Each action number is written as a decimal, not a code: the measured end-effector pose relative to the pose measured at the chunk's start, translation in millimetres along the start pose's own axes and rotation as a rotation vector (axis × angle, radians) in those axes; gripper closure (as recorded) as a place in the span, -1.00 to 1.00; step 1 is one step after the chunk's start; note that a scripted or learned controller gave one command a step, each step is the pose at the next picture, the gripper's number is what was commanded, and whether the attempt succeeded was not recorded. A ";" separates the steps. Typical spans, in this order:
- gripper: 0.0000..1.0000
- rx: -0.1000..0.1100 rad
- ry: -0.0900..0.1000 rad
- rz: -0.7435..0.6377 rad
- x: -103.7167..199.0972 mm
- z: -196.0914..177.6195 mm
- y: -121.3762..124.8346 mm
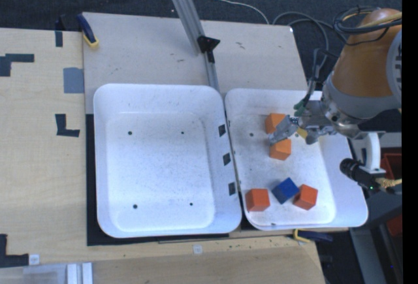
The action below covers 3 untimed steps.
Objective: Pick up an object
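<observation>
I see gripper (282, 134) low between two orange cubes (275, 123) (281, 149) in right bin (346, 211); fingers blurred, can't tell spread

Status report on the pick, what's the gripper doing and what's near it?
Gripper low in right bin, between two orange blocks; grip unconfirmed. Blue block and two more orange ones at front.

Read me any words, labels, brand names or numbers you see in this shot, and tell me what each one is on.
None can be read.
Small tag on the bench's front edge: too small and blurred to read.
Orange cubes and blue cube in the right bin: no print seen on them.
Left bin: only dark dots, no text.
</observation>
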<state>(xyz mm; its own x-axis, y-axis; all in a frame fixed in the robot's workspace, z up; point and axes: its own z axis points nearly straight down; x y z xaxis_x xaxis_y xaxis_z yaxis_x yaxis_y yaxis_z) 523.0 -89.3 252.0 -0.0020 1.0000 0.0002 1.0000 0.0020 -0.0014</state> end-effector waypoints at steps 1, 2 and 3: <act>-1.00 0.003 0.000 0.001 -0.2 19.2 -30.6; -1.00 0.007 0.000 0.003 -41.5 153.5 1.6; -1.00 -0.003 -0.001 -0.002 -32.6 160.0 57.8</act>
<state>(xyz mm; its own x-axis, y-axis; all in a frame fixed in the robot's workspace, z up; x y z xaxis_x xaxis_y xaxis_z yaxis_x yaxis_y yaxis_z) 580.6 -121.8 91.8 -0.0038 1.0000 -0.0010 1.0000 0.0038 0.0019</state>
